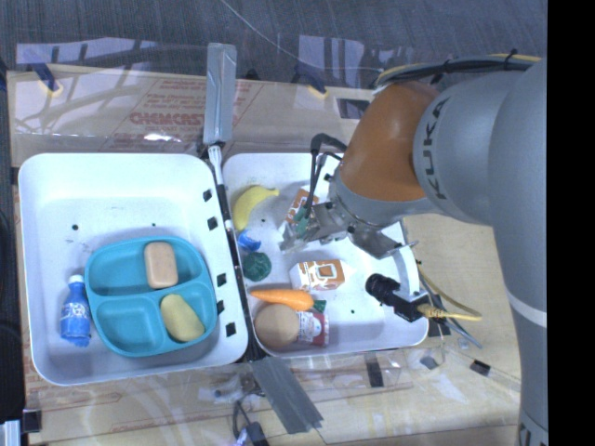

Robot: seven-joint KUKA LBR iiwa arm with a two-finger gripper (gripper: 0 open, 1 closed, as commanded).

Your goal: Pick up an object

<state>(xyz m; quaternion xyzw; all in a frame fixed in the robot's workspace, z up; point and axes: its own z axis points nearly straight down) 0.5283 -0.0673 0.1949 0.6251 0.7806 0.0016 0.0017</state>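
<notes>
Small printed carton (pixel 300 207), lying toward the far side of the right bin (pixel 358 323), looks like the object this attempt is aimed at, since the gripper (pixel 296 235) sits low just beside it on its near side. You cannot tell from this slanted overhead view whether the gripper is released or clenched, and nothing can be seen held in it, so treat the pick as not yet made. The arm (pixel 390 147) reaches in from the right across the desk (pixel 456 249) and covers the bin's far right part, which hides any contact. The right bin is crowded: a banana (pixel 251 203) lies at the far left by the dividing wall, a second carton (pixel 319 275) is near the middle, and a carrot (pixel 284 297) lies just on the near side of that. Such packing probably leaves you little room on either side of a target. The left bin (pixel 112 193) is roomier, holding a teal divided plate (pixel 125 323) and a blue bottle (pixel 74 312) beside it, well apart from the gripper.
</notes>
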